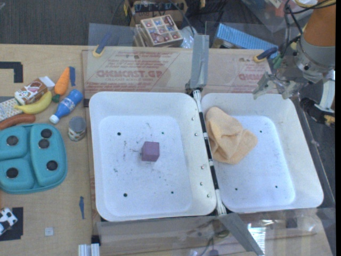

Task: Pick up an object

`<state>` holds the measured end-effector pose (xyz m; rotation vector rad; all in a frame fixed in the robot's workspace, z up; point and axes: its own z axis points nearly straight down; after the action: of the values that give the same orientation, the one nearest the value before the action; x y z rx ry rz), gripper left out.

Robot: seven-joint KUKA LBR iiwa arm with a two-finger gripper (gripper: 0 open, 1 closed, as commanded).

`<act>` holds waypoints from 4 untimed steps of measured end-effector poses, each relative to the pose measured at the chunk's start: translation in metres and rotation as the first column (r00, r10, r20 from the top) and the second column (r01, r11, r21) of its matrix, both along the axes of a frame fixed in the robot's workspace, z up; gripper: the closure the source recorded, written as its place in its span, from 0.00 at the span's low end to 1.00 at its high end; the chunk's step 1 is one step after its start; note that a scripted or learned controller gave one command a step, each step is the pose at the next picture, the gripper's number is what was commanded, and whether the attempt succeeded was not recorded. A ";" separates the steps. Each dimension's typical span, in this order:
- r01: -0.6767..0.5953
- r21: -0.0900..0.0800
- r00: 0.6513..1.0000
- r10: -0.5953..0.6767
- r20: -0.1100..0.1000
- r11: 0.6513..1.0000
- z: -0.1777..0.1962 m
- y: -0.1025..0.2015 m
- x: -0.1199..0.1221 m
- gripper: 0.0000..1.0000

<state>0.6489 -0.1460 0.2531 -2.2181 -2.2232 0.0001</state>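
Observation:
A small purple cube (150,151) lies near the middle of the left bin (106,116). A crumpled tan cloth (228,136) rests against the left wall of the right bin (298,185). My gripper (277,85) hangs above the far right corner of the right bin, well away from both objects. Its fingers (262,87) are spread apart with nothing between them.
Left of the bins lie a teal tray (29,159), a banana (33,105), a blue bottle (65,105), a carrot (63,81) and a small can (77,128). A grey divider (199,63) rises behind the bins. Boxes and clutter sit beyond the bench.

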 end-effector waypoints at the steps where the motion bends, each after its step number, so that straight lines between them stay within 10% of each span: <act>1: 0.045 -0.001 0.999 -0.045 0.001 0.999 -0.152 0.018 -0.076 0.00; 2: -0.080 -0.008 0.997 0.080 0.020 0.997 -0.160 0.040 -0.086 0.00; 3: -0.078 -0.004 0.997 0.078 0.024 0.997 -0.149 0.041 -0.085 1.00; 4: -0.077 -0.006 0.997 0.077 0.023 0.997 -0.149 0.040 -0.085 0.00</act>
<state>0.5634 -0.1060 0.1039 -2.1438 -2.3220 -0.0207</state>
